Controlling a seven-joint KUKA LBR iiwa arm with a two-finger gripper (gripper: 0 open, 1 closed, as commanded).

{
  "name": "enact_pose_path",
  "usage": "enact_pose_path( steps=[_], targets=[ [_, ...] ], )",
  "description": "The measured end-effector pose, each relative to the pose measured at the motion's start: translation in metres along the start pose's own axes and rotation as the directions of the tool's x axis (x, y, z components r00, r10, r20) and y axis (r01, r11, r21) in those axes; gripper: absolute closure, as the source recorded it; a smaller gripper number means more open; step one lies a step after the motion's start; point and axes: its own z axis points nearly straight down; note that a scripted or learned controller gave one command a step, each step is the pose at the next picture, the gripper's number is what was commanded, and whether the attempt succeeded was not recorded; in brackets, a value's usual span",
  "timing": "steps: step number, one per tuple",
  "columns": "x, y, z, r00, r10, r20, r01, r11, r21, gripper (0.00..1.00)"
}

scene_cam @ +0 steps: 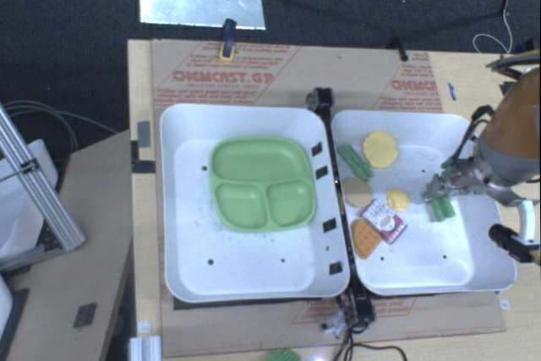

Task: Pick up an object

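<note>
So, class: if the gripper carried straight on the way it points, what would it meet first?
Probably the green piece right at the gripper, which points down into the right bin; depth is hard to judge from above.

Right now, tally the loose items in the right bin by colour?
Yellow: 2, a round disc and a small lump
Green: 2, a long piece and a piece by the end effector
Tan: 1
Orange: 1, waffle
Red and white: 1, packet
Total: 7
</note>
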Motion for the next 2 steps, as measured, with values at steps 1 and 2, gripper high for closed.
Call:
enact_pose_path(
  steps=[1,2],
  targets=[
    [0.07,0.044,0.01,1.0,-0.01,-0.003,0.01,1.0,-0.002,1.0],
    [0.153,0.03,-0.095,1.0,-0.01,-0.004,0.01,1.0,-0.004,1.0]
  ],
)
